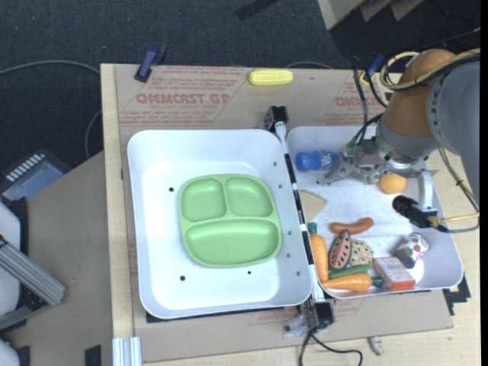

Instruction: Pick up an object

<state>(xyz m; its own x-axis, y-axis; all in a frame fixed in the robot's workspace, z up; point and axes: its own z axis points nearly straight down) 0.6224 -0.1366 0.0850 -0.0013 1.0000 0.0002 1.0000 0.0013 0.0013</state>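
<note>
- Dark carpet all round; cardboard-topped surface (229,97) mid-frame carries two white bins side by side.
- Left bin (152,166) holds a green divided plate (229,221), nothing else.
- Right bin (446,269) has the clutter: blue bottle (316,160) upper left, yellow ball (393,182) under the wrist, sausage (351,225) centre, carrot (319,256) along the left wall, second carrot (348,283) at the bottom, melon slice (340,250) between them, pink box (395,273) and a small red-white toy (414,246) lower right.
- Arm enters from the right of frame; end effector (364,166) sits low over the upper part of the right bin, between bottle and ball.
- Finger opening: cannot tell, metalwork is cluttered at this angle. Nothing visibly gripped.
- Likely step: descent onto a target. Nearest candidates are the bottle and ball.
- Bottle lies on its side, long axis roughly left-right in frame, slightly tilted; which end the cap is on isn't clear.
- To do it well: close across the bottle's short axis, centred on its body, and stay clear of the bin wall just beside it.
- Ball is risky: round, likely rolls off under a glancing touch.
</note>
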